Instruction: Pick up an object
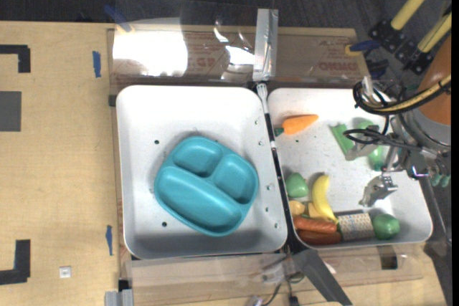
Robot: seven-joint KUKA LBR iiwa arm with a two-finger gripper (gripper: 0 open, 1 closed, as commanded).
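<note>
The gripper [379, 190], fingers' spread unclear, is hovering above the right bin [423, 226]; the light, slippery banana [322, 197] is wanting a mid-body grasp.

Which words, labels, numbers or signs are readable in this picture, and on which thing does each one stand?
None can be read with certainty.
Brown cardboard strip behind the right bin: reddish printed lettering, too blurred to read.
Small white tag on the wooden bench: a mark on it, too small to read.
Teal divided plate in the left bin, the toy carrot and the banana: no text visible.
</note>
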